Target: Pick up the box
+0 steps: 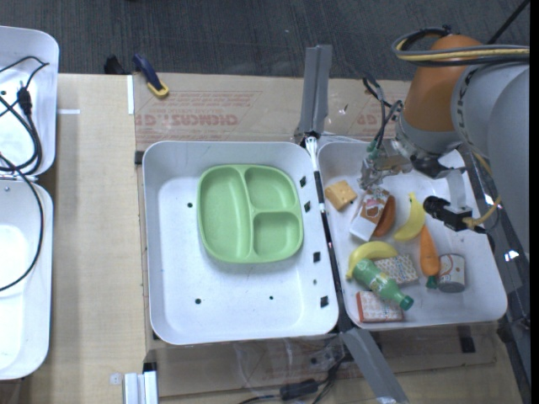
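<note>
A small white and orange box [369,211] lies in the right bin [484,310], near its back left. My gripper [374,177] hangs just behind and above this box, close to its top end; I cannot tell whether it touches it. A second, flat red and white box [377,309] lies at the bin's front edge, well away from the gripper.
Around the small box lie a cracker [340,194], a sausage [386,216], two bananas [412,218] [370,252], a carrot [429,253], a green bottle [384,284] and a can [451,273]. The left bin [168,310] holds a green divided plate [250,213].
</note>
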Motion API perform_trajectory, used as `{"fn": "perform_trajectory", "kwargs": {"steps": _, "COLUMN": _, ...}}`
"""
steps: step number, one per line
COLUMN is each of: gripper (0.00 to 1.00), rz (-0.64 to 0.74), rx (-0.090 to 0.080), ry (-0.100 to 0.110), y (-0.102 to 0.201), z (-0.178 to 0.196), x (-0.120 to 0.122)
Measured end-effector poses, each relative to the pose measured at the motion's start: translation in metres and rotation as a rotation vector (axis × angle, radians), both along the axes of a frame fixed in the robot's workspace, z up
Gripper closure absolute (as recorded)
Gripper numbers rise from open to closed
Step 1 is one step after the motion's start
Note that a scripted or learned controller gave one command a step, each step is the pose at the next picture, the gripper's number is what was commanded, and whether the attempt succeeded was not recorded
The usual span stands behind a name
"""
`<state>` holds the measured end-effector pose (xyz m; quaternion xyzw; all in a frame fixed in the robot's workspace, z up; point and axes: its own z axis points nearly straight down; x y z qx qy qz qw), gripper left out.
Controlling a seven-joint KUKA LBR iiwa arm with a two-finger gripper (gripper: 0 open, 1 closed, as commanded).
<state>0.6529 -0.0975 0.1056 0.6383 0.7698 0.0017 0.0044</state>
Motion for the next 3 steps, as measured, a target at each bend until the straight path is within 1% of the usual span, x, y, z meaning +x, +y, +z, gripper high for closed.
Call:
{"fn": "perform_trajectory", "kwargs": {"steps": 1, "gripper": 0.0, "rz": -0.001, "rx": 0.0, "ry": 0.0, "y": 0.0, "z": 0.0, "x": 0.0}}
{"fn": "perform_trajectory", "kwargs": {"steps": 2, "gripper": 0.0, "rz": 0.002, "rx": 0.0, "ry": 0.0, "y": -0.001, "z": -0.009, "x": -0.01}}
{"fn": "perform_trajectory", "kwargs": {"steps": 3, "gripper": 1.0, "rz": 0.001, "rx": 0.0, "ry": 0.0, "y": -0.002, "z": 0.0, "x": -0.01}}
